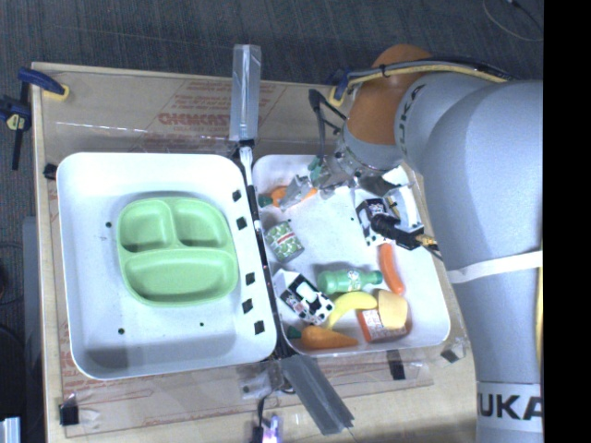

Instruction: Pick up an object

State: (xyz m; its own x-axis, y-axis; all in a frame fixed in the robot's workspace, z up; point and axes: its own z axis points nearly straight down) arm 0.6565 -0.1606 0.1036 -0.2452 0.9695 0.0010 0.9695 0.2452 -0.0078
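Nearest the camera, the grey arm [480, 201] fills the right side, its orange band [374, 109] bent over the far end of the right bin [434, 326]. Below the band the gripper [325, 172] reaches into that bin's far corner, just above a small cluster of bits, one of them orange [279, 194]; whether anything sits in the gripper cannot be told. Further down the bin lie a small patterned packet [283, 239], a green bottle [348, 278] on its side, a yellow banana [345, 307], a black-and-white block [307, 300], a carrot [325, 338] along the near wall, a thin red-orange stick [391, 269] and a yellow box [383, 317]. A green divided plate [177, 249] lies alone in the left bin [83, 178]. Both bins rest on the desk [120, 109].
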